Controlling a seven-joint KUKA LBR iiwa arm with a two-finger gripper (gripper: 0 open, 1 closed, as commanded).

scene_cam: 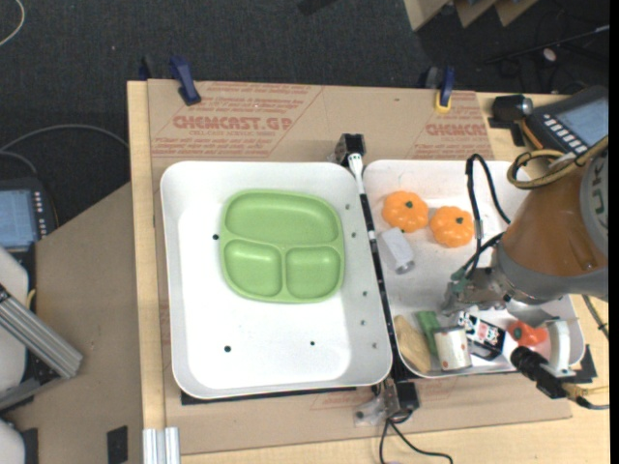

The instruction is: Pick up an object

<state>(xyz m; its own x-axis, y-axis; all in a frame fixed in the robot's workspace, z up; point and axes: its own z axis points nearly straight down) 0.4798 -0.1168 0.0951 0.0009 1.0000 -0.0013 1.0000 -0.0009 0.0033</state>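
Sitting side by side on the bench, the 2 white bins fill the middle of the view. The left bin holds 1 light green plate with 3 compartments, 1 large at the far side and 2 smaller at the near side; the plate lies flat, a little toward the far side of that bin.

The right bin holds several small things. Taking the green plate as landmark, 2 small orange pumpkins lie to its right, just beside each other, each with a dark stem on top. A small grey block lies between the plate and the pumpkins, slightly nearer to the camera. Further right and nearer, a white cylinder lies beside a yellowish-green piece, and a small printed package and an orange-red piece lie right of them.

The gripper is low in the right bin, above the white cylinder. Whether it is spread or pressed together I cannot tell.
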